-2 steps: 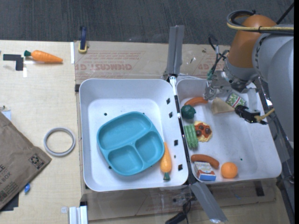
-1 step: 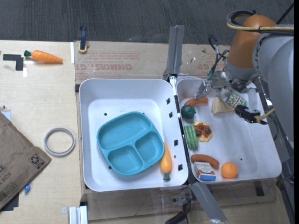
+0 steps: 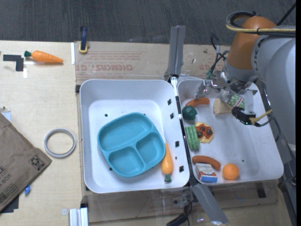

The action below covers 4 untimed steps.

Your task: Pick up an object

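Observation:
My gripper [image 3: 225, 89] hangs low over the far end of the right bin [image 3: 256, 145], below the orange band of the arm. Just beneath it are a beige wedge [image 3: 219, 107] and a small green and white item [image 3: 233, 99]; whether either one is touched is unclear. A red sausage [image 3: 201, 101] lies to the gripper's left. Further along the bin are a dark green round vegetable [image 3: 189, 112], a pizza slice [image 3: 204, 132], a green pod [image 3: 192, 138], a hot dog [image 3: 206, 161], a small carton [image 3: 207, 176] and an orange [image 3: 230, 172].
The left bin [image 3: 91, 126] holds a blue divided plate [image 3: 131, 144] and a carrot [image 3: 167, 159] by its right wall. On the bench to the left are another carrot [image 3: 43, 57], a tape ring [image 3: 59, 142] and a brown paper bag [image 3: 16, 159].

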Each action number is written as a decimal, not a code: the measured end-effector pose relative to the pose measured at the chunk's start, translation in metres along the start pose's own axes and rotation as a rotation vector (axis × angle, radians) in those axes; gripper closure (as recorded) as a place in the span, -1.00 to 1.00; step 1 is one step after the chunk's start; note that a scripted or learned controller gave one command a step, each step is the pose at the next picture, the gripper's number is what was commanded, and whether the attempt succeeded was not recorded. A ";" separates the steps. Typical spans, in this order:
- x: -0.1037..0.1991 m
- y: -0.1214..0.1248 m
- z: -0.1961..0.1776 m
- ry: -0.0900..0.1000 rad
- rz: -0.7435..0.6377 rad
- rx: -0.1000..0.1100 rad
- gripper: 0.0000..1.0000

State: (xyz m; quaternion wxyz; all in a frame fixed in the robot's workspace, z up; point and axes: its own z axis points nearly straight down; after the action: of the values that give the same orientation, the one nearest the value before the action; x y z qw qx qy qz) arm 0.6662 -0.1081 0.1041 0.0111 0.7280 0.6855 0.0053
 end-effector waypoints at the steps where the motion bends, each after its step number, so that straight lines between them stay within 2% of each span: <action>1: -0.002 0.000 0.000 0.000 -0.100 0.003 -1.00; 2: -0.009 0.002 0.000 0.008 0.025 -0.002 -1.00; 3: -0.088 -0.002 0.014 0.008 -0.131 0.023 -1.00; 4: -0.089 -0.001 0.008 0.007 -0.133 0.025 1.00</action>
State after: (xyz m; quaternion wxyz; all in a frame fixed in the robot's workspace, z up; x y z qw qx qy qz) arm 0.6597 -0.1966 0.0966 -0.0001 0.6810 0.7323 -0.0014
